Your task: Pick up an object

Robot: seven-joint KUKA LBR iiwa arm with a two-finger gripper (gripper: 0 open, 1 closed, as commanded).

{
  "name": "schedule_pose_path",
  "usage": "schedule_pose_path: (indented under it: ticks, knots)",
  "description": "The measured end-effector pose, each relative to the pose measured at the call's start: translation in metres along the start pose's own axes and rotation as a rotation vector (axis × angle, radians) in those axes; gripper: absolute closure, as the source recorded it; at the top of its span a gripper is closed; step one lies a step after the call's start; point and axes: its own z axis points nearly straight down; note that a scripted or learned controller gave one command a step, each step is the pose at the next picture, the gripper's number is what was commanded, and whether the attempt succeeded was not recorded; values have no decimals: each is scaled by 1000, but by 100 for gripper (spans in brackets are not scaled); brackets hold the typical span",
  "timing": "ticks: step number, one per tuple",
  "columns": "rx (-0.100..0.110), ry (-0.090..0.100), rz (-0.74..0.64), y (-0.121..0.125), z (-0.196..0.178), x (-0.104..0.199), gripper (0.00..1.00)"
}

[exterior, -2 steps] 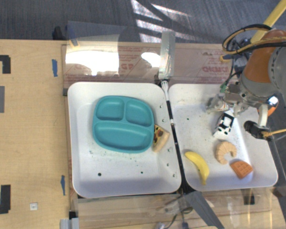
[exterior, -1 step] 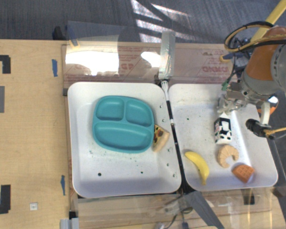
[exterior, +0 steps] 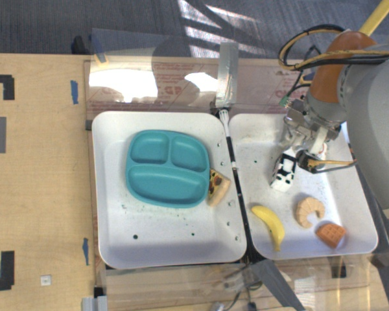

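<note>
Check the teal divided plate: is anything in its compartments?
Empty. All three compartments of the teal plate show bare teal; the pizza slice toy lies beside its right edge, in the left bin.

A broad, smooth, pale grey arm link (exterior: 376, 122) is seen at the 3 o'clock side of the view. Above the wrist, a rounded orange band (exterior: 334, 67) is fitted, at about 2 o'clock. Black and yellow cables (exterior: 305, 44) are looped beside the band and are routed along the arm. Below the band, a metallic grey wrist assembly (exterior: 311, 118) is mounted, with small green and white details at its 9 o'clock edge.
</note>
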Motion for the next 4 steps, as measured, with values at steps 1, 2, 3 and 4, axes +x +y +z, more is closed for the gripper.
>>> schedule_pose_path:
  ticks: [1, 2, 3, 4]
  knots:
    - [2, 13, -7, 1, -1, -48, 100]
    - [-2, 3, 289, -21, -1, 1, 100]
    - [10, 15, 414, -2, -2, -49, 100]
    - [1, 5, 802, -99, -101, 17, 100]
